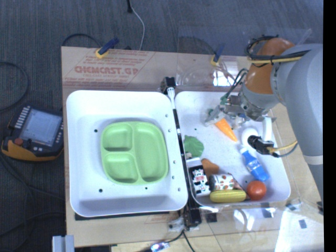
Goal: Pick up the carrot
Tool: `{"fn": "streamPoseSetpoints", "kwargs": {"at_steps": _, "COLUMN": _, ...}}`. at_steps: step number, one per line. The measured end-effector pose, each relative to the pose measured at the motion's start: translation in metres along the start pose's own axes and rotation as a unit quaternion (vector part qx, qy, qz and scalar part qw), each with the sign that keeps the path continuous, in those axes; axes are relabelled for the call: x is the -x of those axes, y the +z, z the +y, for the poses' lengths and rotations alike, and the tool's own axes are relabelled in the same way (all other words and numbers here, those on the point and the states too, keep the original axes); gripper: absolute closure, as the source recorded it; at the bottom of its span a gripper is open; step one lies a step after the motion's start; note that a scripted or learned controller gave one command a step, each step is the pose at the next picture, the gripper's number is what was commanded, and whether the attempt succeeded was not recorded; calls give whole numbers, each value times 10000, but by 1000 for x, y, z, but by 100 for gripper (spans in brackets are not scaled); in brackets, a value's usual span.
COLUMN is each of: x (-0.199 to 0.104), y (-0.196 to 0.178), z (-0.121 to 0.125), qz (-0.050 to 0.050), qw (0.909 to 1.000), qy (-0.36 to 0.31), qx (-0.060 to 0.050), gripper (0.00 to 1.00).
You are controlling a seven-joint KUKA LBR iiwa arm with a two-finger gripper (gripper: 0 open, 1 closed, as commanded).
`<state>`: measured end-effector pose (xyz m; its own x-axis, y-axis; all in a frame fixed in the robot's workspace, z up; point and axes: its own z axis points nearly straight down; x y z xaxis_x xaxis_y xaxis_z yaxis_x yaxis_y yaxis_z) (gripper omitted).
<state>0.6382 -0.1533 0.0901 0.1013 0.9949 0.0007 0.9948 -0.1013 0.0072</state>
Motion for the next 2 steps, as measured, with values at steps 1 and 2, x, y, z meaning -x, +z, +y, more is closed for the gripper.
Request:
{"fn": "streamPoseSetpoints", "kwargs": {"at_steps": 1, "x": -1, "y": -12, "z": 2, "qz": -17, "qw": 10000, "qy": -22, "qx": 28, "gripper": 100}}
{"fn": "streamPoseSetpoints", "kwargs": {"at_steps": 2, "x": -20, "y": -103, "z": -14, "qz": -20, "qw": 9929, "qy": 1191, "qx": -25, "gripper": 100}}
